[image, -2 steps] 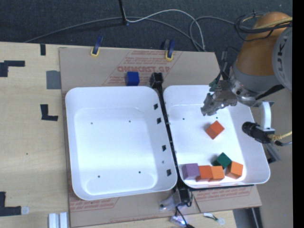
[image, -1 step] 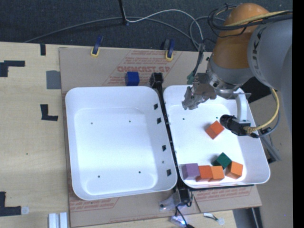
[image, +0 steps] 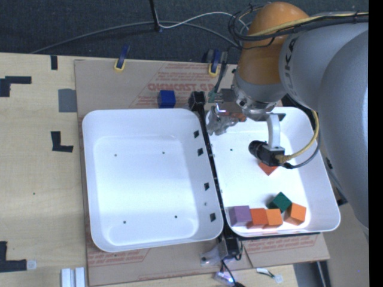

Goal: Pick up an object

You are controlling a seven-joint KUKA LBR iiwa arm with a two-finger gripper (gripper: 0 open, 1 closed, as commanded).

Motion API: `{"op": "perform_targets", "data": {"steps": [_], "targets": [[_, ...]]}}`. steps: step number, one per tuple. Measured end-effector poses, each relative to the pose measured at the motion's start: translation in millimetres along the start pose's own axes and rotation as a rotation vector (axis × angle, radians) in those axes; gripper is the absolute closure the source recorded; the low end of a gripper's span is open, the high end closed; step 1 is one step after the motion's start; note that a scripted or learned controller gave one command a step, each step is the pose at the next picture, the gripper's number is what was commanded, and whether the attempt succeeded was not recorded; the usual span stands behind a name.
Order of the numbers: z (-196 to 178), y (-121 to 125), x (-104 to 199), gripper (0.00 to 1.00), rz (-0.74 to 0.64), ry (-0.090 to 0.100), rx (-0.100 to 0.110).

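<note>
right bin point(image: 311, 178): purple block point(image: 240, 214), orange blocks point(image: 266, 217), green block point(image: 279, 201)

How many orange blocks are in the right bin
3. Two orange blocks sit side by side near the front wall, a third right of the green block. The arm may hide others.

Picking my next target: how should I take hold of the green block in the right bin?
Grip the green block across its two free side faces, coming straight down from above. It sits tilted at the back of the cluster, its top exposed, with an orange block touching on its right and another orange block in front, so a sideways approach looks crowded.
</note>
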State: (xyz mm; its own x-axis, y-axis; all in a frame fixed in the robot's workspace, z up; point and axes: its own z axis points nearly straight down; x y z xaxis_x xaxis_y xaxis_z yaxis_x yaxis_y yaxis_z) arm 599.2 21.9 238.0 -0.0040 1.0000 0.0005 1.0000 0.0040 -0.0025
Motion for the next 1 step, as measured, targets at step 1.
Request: {"op": "perform_targets", "data": {"steps": [1], "targets": [[9.8,14.7,40.9,1.00,0.001,-0.001,-0.001]]}}
